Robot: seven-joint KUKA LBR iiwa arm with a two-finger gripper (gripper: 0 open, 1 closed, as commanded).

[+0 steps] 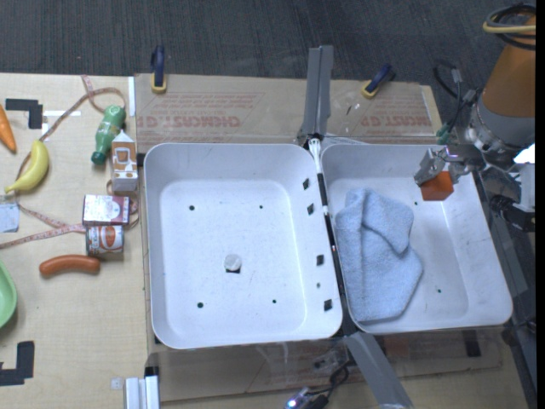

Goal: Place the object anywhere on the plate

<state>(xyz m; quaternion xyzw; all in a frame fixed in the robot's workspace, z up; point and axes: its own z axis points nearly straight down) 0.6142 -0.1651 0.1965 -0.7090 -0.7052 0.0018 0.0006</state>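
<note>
The two-finger gripper (437,177) pinches a small orange block (437,187) above the right white bin (477,254); a shallow pinch could drop it onto the blue towel (379,258).

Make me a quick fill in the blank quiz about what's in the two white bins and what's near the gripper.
1. The light blue towel lies in the ____ bin of the camera view.
2. The block at the gripper is ____ in colour.
3. The small round object sits in the ____ bin.
4. The banana lies ____ both bins.

Missing words: right; orange; left; outside
</note>
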